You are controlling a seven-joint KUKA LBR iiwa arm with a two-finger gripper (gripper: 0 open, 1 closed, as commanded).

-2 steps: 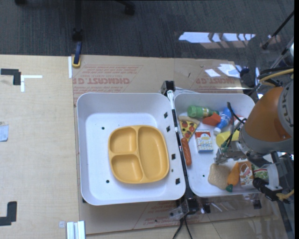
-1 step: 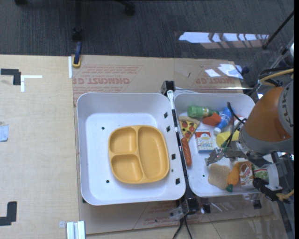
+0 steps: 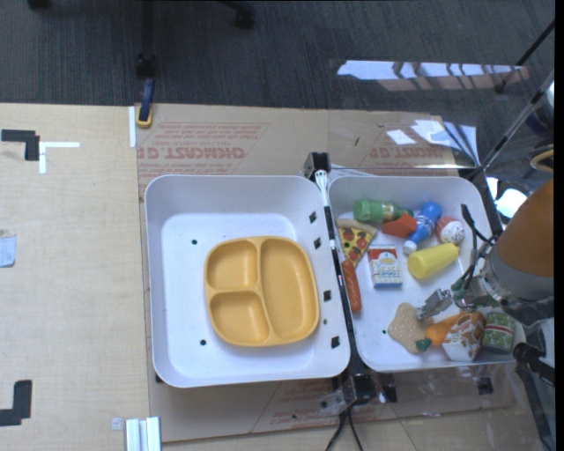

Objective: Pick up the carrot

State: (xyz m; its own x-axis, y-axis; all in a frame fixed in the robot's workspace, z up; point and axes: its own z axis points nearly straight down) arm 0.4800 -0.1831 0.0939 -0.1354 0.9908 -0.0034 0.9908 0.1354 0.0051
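One small orange carrot point(image 3: 438, 332), stubby, beside the fingers point(image 3: 434, 306).

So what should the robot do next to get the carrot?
Probably lower the claw a little and close on the carrot. The claw sits just above it in the right bin, with a cookie crowding one side, so a small, careful drop seems best.

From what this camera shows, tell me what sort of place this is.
Probably a robot test bench in a lab or office: two white bins side by side on taped cardboard, toy food such as the carrot beside the gripper, and office-chair legs on carpet.
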